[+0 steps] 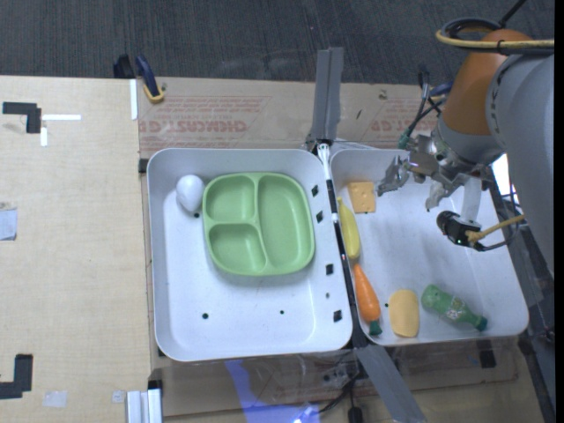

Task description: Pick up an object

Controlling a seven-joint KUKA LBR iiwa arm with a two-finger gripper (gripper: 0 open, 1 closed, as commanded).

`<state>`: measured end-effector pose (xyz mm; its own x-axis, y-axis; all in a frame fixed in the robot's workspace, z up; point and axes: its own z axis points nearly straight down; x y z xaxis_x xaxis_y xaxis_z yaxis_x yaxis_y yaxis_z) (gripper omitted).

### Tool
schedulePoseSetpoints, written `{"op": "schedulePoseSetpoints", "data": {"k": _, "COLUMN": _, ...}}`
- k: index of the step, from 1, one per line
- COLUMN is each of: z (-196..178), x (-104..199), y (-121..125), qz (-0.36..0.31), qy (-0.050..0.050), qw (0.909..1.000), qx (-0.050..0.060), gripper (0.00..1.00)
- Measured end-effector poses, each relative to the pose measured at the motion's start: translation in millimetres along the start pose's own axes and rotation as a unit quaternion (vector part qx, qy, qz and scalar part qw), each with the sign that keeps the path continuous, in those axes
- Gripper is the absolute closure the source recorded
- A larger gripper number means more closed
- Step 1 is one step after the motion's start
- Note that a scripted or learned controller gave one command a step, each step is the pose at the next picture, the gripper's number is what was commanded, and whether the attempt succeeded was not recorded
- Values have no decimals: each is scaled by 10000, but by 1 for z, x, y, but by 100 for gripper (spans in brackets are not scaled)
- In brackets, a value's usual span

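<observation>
- Bench (70, 263) first: pale wood at the far left, with black corner marks near its left edge.
- Left bin (256, 329) next, and a white egg (189, 191) sits near its back-left corner, touching the green tray.
- Green tray (259, 224), three compartments, fills that bin's back half.
- Right bin (423, 263) now: along its left wall lies a yellow banana (349, 228), an orange cheese square (360, 196) just behind it.
- Carrot (367, 299) lies further down that left wall, near the front-left corner.
- Beside it at the front edge, a yellow oval piece (404, 313).
- Green bottle (451, 307) lies on its side toward the front-right corner.
- Gripper (414, 183) hovers over the bin's back part, fingers spread apart, nothing between them.
- Grey arm (520, 104) with its orange band comes in from the right.
</observation>
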<state>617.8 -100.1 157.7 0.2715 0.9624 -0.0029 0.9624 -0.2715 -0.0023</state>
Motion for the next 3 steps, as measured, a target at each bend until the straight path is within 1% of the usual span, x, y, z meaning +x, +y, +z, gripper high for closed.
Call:
{"op": "schedulePoseSetpoints", "data": {"k": 1, "z": 65, "x": -5, "y": 16, "qz": 62, "qy": -2, "qw": 10000, "qx": -1, "gripper": 0}}
{"op": "schedulePoseSetpoints", "data": {"k": 2, "z": 21, "x": -34, "y": 52, "qz": 552, "qy": 4, "qw": 9985, "qx": -11, "gripper": 0}}
{"op": "schedulePoseSetpoints", "data": {"k": 3, "z": 66, "x": -3, "y": 44, "qz": -140, "qy": 3, "qw": 9999, "qx": -7, "gripper": 0}}
